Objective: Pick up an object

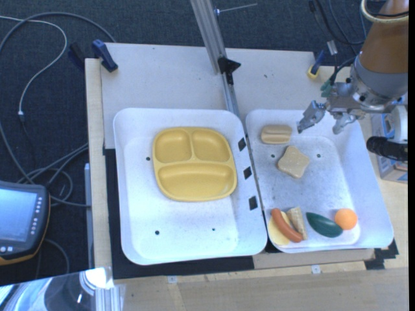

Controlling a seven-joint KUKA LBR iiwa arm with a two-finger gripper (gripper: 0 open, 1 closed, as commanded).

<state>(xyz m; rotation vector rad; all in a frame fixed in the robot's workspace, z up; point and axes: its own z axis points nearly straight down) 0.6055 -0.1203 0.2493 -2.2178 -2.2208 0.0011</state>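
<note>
The right bin (363, 173) holds a tan bread roll (276, 135) at its far left and a beige bread slice (293, 162) just in front of it. Along its near edge lie a red sausage (285, 225), a small tan wedge (297, 219), a dark green vegetable (323, 224) and an orange ball (345, 219). My gripper (326, 119) hangs above the far part of this bin, to the right of the roll. Its two fingers are spread apart with nothing between them.
A yellow divided plate (192, 162) lies in the left bin (139, 225). A metal pole (209, 24) slants over the bench behind the bins. Blue clamps (104, 54) sit at the bench's far corners. A tablet (19, 219) and cables (32, 76) lie on the floor at left.
</note>
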